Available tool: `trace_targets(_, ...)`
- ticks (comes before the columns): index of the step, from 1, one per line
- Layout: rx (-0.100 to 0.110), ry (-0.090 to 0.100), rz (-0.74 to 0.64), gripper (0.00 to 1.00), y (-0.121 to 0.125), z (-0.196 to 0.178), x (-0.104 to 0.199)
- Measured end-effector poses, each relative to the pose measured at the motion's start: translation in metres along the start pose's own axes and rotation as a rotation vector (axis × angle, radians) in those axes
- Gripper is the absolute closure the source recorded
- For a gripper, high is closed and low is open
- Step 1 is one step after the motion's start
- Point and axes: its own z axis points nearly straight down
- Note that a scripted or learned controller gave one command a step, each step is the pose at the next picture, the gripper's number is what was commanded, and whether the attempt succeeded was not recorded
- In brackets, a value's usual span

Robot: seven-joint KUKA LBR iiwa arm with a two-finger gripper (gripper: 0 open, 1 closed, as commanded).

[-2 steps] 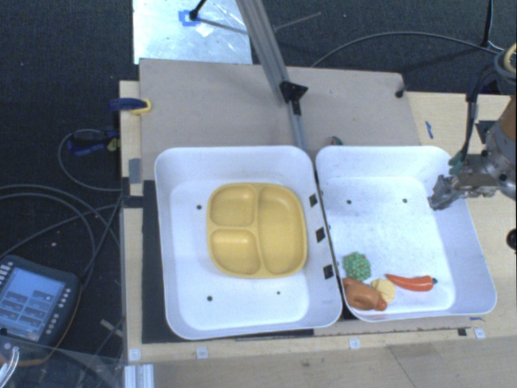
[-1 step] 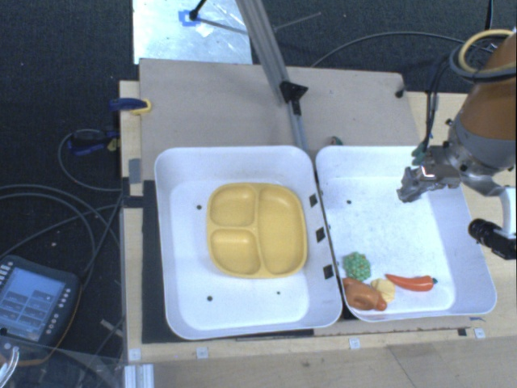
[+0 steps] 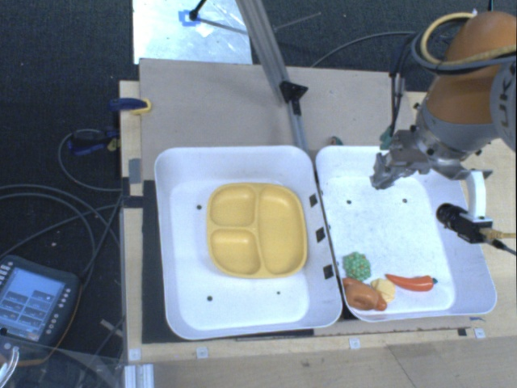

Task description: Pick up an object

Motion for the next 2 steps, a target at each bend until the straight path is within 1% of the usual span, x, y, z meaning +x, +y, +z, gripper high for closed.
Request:
trace_targets(1, 0.0, 0.0, 0.001, 1.0, 0.029, -0.001, 0.041)
trace_targets(2, 0.002, 0.0, 0.001, 1.0, 0.055, 0.02, 0.086)
